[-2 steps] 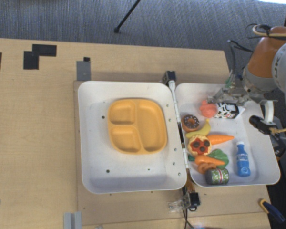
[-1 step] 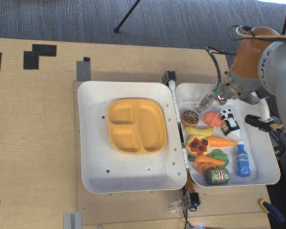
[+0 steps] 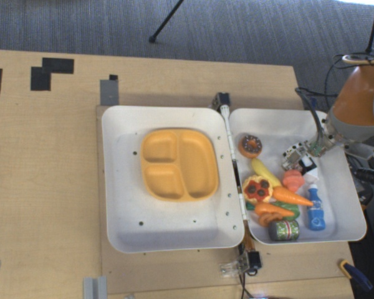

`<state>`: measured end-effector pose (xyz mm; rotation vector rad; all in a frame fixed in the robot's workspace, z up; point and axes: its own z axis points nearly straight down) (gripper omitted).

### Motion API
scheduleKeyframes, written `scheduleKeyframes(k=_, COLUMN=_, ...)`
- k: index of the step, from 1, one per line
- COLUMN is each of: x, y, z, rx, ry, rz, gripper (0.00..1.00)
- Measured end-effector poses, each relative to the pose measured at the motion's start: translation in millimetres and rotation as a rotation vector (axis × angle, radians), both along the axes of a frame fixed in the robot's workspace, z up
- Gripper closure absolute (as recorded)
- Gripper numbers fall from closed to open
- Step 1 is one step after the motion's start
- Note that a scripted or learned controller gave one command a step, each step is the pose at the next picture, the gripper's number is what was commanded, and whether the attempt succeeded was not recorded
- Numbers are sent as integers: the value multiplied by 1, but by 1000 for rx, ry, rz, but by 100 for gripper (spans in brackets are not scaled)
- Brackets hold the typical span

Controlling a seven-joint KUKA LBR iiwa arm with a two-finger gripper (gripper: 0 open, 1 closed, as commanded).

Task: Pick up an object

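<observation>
The right bin holds a pile of toy food: a round donut-like piece, a yellow banana, a red and yellow pizza slice, an orange carrot, a pink ball, a blue bottle and a green can. My gripper hangs low over the bin's upper right part, just above the pink ball. The arm comes in from the right with its orange band showing.
The left bin carries an orange divided plate. A metal divider runs between the two bins. Wooden bench surface spreads to the left, with black marks at its far left.
</observation>
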<state>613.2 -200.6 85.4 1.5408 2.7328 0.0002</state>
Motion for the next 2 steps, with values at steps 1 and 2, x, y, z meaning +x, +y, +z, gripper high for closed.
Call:
scheduleKeyframes(k=1, x=2, y=1, z=12, rx=0, ry=-6, rz=0, gripper=100)
scheduleKeyframes(k=2, x=17, y=75, z=133, rx=1, ry=-6, rz=58, gripper=100)
